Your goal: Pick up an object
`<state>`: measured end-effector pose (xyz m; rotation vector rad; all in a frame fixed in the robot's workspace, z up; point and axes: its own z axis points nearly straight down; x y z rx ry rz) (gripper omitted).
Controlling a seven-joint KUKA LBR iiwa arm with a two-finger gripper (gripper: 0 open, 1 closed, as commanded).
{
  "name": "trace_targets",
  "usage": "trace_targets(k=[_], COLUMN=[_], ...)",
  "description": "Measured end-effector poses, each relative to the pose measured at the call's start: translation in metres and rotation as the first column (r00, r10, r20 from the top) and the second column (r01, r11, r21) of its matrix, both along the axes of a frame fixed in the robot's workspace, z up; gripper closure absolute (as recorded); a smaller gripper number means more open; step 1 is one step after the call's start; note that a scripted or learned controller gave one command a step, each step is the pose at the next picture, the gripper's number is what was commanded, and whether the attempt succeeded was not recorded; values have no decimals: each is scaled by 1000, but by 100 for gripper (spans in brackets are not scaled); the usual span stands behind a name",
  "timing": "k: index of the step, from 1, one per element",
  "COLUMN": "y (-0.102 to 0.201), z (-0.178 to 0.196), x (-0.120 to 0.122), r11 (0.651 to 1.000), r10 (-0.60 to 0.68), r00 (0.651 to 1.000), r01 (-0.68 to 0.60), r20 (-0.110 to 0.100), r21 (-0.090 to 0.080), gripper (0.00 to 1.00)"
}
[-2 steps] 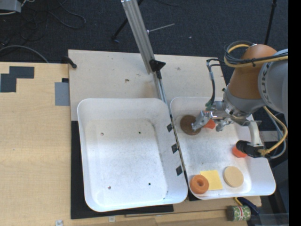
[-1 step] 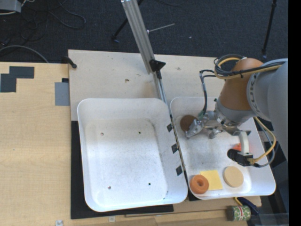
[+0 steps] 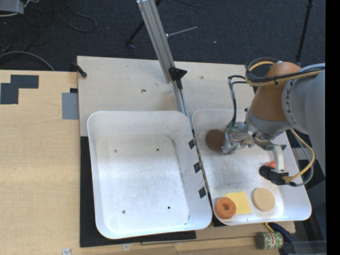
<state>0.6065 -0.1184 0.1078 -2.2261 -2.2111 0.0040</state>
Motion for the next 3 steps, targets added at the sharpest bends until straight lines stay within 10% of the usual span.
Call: trace_targets(k=[3], y=[12], z=[141], x=[-1], r11=[1000], r10=[7], r00=[1000], r01=[-7], r20=[6], r21=[-1], gripper=[100])
